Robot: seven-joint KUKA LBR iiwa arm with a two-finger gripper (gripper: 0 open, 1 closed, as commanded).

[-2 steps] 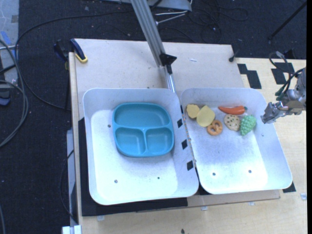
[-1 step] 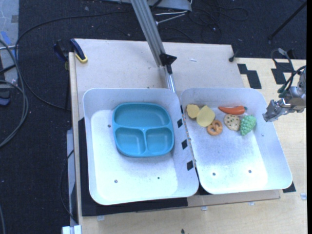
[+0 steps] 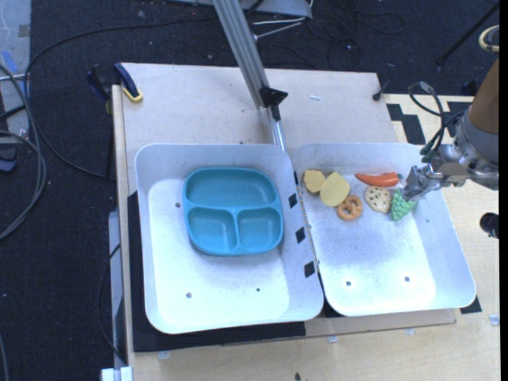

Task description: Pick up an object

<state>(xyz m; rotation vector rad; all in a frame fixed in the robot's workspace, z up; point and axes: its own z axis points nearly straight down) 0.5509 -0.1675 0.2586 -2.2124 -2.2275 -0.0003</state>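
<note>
1. Camera view: the gripper [image 3: 413, 187] reaches in from the right over the right bin [image 3: 413, 280], low at a green toy [image 3: 401, 207] near the bin's upper right; whether its jaws are parted or clenched on anything cannot be told.
2. Beside the green toy lie a speckled cookie [image 3: 378, 199], a pretzel [image 3: 349, 208], two yellow pieces [image 3: 327, 186] and an orange-red carrot [image 3: 377, 178].
3. The left bin [image 3: 222, 296] holds a blue divided plate [image 3: 233, 210].

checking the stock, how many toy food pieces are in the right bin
6, clustered at its far side: two yellow pieces, pretzel, cookie, orange-red piece, green piece by the claw, which may hide more.
</note>
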